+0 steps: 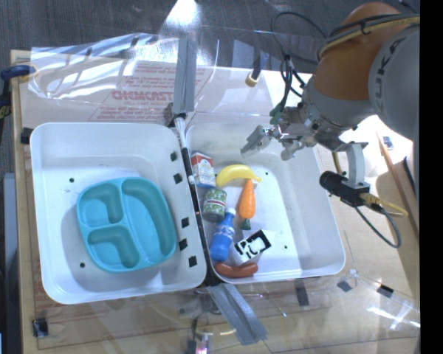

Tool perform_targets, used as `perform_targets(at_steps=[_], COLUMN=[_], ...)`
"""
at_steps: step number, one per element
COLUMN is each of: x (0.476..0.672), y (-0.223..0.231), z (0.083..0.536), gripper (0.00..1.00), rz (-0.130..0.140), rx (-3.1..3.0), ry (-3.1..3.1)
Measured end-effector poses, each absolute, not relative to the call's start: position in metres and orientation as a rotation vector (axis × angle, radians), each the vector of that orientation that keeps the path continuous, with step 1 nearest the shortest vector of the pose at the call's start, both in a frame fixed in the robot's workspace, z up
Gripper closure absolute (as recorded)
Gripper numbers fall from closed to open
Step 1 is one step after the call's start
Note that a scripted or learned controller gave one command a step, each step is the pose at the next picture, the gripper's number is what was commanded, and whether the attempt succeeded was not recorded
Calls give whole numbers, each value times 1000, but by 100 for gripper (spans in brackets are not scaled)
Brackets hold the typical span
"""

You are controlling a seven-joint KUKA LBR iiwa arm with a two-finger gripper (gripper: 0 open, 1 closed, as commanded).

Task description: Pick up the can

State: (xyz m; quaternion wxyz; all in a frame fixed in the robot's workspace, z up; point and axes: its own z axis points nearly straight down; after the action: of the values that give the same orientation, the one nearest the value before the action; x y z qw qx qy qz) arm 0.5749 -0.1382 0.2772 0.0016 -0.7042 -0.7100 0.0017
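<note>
The can [215, 200] is small, with a silver top and a green label. It sits by the left wall of the right bin [310, 227], between a red-and-white pack [201, 169] and a blue bottle [222, 236]. My gripper [271, 146] hangs above the back of the right bin, up and to the right of the can and well apart from it. Its two fingers [252, 141] are spread open with nothing between them.
A banana [237, 174], a carrot [246, 198], a black-and-white box [252, 245] and a sausage [236, 269] crowd around the can. The left bin [52, 161] holds a blue divided plate [125, 223]. Cables trail at the right.
</note>
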Motion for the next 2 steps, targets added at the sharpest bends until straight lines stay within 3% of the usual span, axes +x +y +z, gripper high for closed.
perform_targets(at_steps=[1,2], x=[566,566], y=[-52,-66], z=[190,135], gripper=[0,0], rz=[7,-29], rx=[-2336,-2331], ry=[-2096,-2093])
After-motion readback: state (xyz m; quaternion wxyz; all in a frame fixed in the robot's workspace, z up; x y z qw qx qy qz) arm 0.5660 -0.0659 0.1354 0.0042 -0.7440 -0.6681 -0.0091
